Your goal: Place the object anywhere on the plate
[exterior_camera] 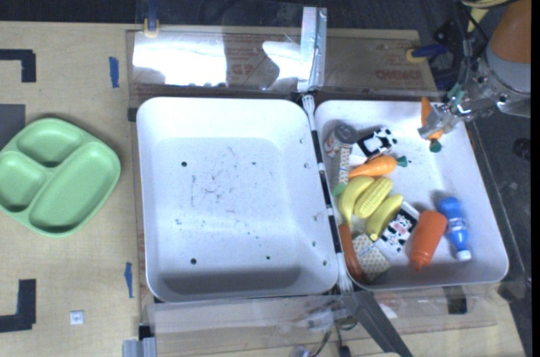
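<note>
Below the tool (436,127): cluttered pile; tool state can't tell. Risk: snagging neighbours, long carry to plate (56,175).

I am seeing a pale table (67,271) that is looking like matt, unvarnished wood with a faint grain. Far to the pincer's (436,130) left, the green plate (56,175) is looking like smooth moulded plastic with a soft sheen. The two white bins are reading as smooth plastic; the left bin (228,186) is showing fine scuffs and specks across its floor, while the right bin (477,178), just below the pincer, is looking cleaner. Behind them, a clear sheet (224,51) is glaring glossily. Below the pincer, the bananas (371,202) and carrot (373,167) are looking like smooth, slightly shiny plastic, as is the blue bottle (454,224).
</note>
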### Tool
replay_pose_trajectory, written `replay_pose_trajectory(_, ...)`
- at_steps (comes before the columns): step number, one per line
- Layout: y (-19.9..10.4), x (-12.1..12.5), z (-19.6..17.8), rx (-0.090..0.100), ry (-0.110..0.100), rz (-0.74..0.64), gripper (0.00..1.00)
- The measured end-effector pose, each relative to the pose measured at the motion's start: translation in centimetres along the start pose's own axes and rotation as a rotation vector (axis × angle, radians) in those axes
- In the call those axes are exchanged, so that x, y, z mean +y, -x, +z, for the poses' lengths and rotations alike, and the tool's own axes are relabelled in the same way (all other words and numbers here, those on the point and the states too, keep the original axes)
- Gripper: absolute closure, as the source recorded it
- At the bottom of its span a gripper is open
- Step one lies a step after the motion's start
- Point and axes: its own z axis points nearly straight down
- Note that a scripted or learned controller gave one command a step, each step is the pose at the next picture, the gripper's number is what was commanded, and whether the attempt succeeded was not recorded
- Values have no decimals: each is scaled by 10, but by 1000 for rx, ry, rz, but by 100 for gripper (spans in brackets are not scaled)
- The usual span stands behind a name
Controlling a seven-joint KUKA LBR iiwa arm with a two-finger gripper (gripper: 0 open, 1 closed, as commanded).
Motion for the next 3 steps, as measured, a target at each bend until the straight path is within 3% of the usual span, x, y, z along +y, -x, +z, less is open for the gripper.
replay_pose_trajectory(1,-73,-10,19,3,-4,122,100)
replay_pose_trajectory(2,-136,-33,-4,3,-5,198,100)
replay_pose_trajectory(3,-179,-75,24,2,-4,155,100)
